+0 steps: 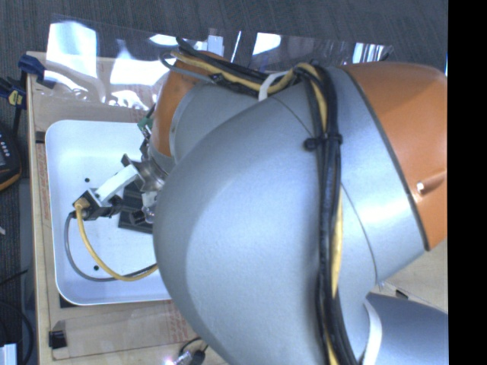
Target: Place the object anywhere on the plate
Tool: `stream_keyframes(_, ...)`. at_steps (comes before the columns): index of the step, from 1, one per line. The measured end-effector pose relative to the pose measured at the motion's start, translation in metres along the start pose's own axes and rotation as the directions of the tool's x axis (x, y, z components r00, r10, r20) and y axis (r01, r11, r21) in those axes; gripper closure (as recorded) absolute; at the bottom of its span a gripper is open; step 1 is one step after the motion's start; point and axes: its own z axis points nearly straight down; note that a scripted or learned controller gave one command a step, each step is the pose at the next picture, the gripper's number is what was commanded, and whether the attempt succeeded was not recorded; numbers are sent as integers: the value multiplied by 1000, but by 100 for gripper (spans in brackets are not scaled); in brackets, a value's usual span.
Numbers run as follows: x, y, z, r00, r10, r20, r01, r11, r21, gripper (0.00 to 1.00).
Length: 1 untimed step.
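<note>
The grey arm (304,226) with its orange band (415,135) bulks across most of the camera view and hides the right side of the bench. Its wrist reaches down and left into the left white bin (80,147). My gripper (128,210) hangs low over the middle of that bin, a white block and dark parts at its end. A yellow and grey cable (103,271) loops from the gripper over the bin floor. What lies under the gripper is hidden.
The bin's left wall (50,204) and near wall (114,298) stand close to the gripper. A wooden bench frame (36,226) runs along the left. A clear shiny panel (137,59) stands behind the bin. A blue clamp (30,65) sits at the back left.
</note>
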Motion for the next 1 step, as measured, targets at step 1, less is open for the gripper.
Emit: stream_keyframes(1,28,22,-12,975,-222,1,222,975,2,100)
